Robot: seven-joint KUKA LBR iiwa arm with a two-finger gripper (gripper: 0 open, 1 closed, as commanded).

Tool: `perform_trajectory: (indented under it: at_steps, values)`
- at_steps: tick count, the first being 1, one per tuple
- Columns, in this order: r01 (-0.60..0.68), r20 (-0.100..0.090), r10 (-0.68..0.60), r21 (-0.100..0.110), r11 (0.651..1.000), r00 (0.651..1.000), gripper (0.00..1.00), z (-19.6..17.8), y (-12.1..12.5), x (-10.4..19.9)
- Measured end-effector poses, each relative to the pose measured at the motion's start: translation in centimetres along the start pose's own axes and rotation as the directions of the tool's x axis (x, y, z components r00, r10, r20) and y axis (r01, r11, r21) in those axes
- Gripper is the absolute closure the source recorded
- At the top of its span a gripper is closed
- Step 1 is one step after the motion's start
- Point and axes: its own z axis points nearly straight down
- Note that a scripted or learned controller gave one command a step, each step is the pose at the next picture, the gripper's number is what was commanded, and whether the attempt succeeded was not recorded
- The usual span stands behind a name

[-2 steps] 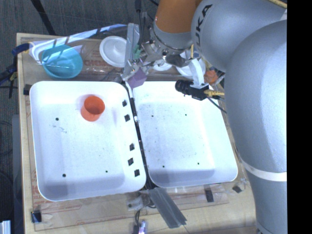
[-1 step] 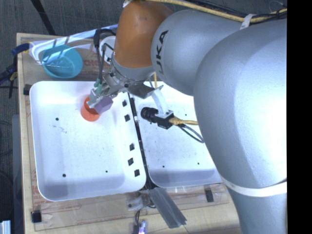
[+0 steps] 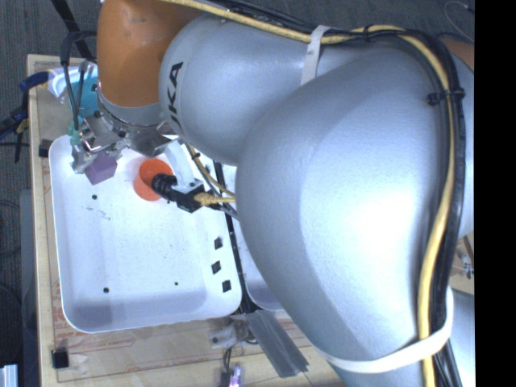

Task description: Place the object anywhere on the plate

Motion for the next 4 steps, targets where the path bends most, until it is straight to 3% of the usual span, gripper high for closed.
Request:
perform_trajectory:
  at_steps: [1, 2, 3, 4]
  values:
    - [-0.012, 0.0, 0.012, 0.0, 1.0, 1.0, 1.0, -0.5, 2.1, -5.4]
    - [0.015, -0.001, -0.015, 0.001, 1.0, 1.0, 1.0, 2.7, -1.4, -14.4]
    - [0.016, -0.001, -0.016, -0.001, 1.0, 1.0, 0.0, 2.6, -1.3, -14.4]
    - [0.011, -0.002, -0.011, 0.0, 1.0, 1.0, 0.0, 13.6, -7.7, -5.2]
